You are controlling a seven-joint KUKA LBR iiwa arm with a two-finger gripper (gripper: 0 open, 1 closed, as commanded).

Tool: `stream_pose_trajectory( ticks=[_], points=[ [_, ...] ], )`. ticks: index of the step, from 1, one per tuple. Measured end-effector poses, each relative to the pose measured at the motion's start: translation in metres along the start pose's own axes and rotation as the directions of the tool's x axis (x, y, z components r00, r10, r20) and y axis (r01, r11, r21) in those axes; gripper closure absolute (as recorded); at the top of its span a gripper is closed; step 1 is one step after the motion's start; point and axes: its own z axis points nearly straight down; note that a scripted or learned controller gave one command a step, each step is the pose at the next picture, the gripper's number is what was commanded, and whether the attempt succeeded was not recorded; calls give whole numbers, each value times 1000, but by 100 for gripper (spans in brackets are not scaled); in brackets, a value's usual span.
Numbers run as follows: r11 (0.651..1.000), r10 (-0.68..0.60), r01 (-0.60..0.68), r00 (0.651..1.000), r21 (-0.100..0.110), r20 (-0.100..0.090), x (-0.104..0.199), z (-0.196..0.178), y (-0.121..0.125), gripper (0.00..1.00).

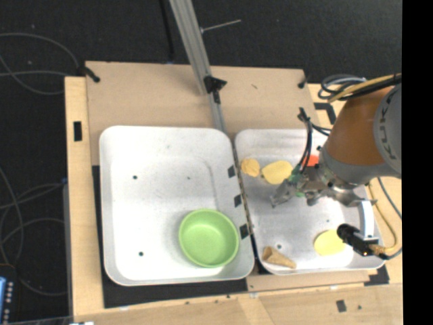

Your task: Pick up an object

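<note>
Taking the right bin [270,144] as landmark: at its near edge lie a tan cone-like piece [279,256] and a yellow disc [329,243]. Mid-bin, the pincer [284,195] hangs low; whether its tips are spread or pressed together I cannot tell. Just beyond it lie a yellow lump [276,172] and a smaller piece [251,167]. The green bowl [208,237] sits in the neighbouring bin.

The only lettering to be made out is on the arm [365,137] — white capitals running down its orange band at the right, seemingly "KU", cut off at the edge. Nothing else carries readable text.
</note>
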Motion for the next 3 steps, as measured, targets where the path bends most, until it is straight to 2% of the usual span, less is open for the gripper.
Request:
stream_pose_trajectory(
  ticks=[1,2,3],
  points=[
    [1000,0,0,1000,1,0,-9,48,4,0],
    [1000,1,-1,1000,-2,0,-11,68,4,0],
    [1000,4,-5,1000,-7,-3,-11,57,6,100]
  ],
)
